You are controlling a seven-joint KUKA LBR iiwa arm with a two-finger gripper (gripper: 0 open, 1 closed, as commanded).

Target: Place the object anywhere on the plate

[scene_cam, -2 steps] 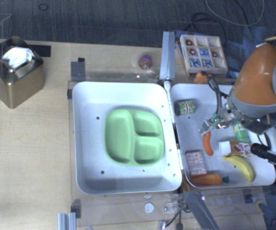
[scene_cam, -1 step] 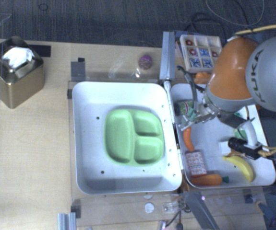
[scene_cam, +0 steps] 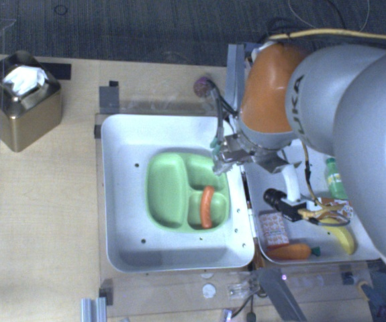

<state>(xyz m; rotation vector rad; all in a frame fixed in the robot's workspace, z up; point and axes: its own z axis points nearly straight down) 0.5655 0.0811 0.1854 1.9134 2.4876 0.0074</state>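
- The claw [scene_cam: 221, 158] hangs over the right side of the left bin [scene_cam: 122, 180], at the upper right corner of the green plate [scene_cam: 166, 193].
- Whether the claw is open or closed cannot be told from this slant. Nothing is seen gripped in it.
- The orange sausage-shaped piece [scene_cam: 207, 206] lies on the plate, in its small lower right compartment, with its long axis running up and down the view.
- That piece sits just below the claw in the view, near it but apart from it, with a strip of bare green plate between them.
- The plate rests on the floor of the left bin, toward the bin's right half.
- In the right bin [scene_cam: 323, 255] lie a carrot [scene_cam: 290, 251], a banana [scene_cam: 344, 239], a patterned packet [scene_cam: 273, 228] and a green bottle [scene_cam: 333, 180].
- A tan box [scene_cam: 21, 109] with something white in it stands on the bench [scene_cam: 45, 213], well to the left of both bins.
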